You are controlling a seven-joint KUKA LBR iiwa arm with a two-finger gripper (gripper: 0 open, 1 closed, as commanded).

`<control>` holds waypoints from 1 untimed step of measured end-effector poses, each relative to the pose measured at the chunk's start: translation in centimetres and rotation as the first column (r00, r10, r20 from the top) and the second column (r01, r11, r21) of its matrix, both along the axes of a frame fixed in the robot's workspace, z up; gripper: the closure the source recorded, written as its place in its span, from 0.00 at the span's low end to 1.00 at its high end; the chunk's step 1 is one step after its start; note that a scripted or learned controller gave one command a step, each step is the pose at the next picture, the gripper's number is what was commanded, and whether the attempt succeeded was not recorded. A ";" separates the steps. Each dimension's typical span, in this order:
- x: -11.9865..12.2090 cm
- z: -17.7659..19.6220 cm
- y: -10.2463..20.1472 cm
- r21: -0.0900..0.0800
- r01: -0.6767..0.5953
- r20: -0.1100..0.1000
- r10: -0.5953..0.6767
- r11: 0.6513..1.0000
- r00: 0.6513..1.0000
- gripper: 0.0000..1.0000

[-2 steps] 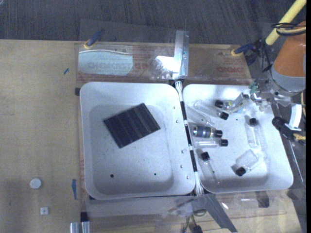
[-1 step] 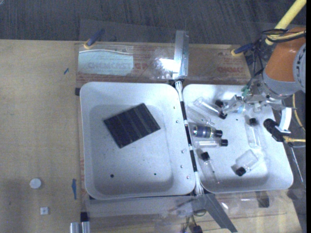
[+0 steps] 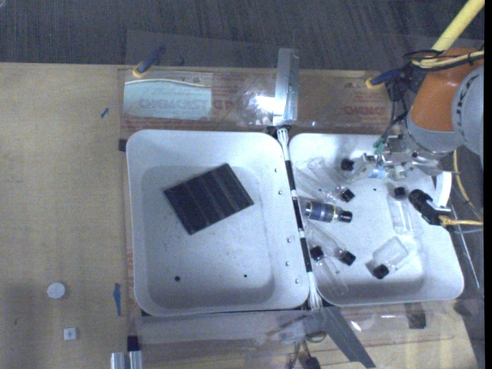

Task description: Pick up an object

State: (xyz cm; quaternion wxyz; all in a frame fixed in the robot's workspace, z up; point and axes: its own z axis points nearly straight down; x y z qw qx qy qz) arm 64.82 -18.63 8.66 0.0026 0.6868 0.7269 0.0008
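In the right bin [image 3: 442, 279] lie several small clear bottles with black caps; one with a dark label [image 3: 326, 213] rests near the bin's left wall, another [image 3: 390, 255] near the front. A flat black ribbed pad [image 3: 208, 197] lies in the left bin [image 3: 146, 283]. My gripper [image 3: 387, 164] hangs over the back of the right bin, above a bottle [image 3: 347, 164] and other clutter, under the grey arm with its orange band [image 3: 432, 108].
The ridge [image 3: 296, 206] where the two bins meet runs down the middle. Cables [image 3: 453, 221] trail along the right bin's right edge. A metal bracket [image 3: 287, 83] stands behind the bins. Small bits [image 3: 56, 290] lie on the bench at the far left.
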 end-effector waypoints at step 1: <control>-0.1 1.0 -0.1 0.000 -0.001 -0.005 0.001 1.000 1.000 1.00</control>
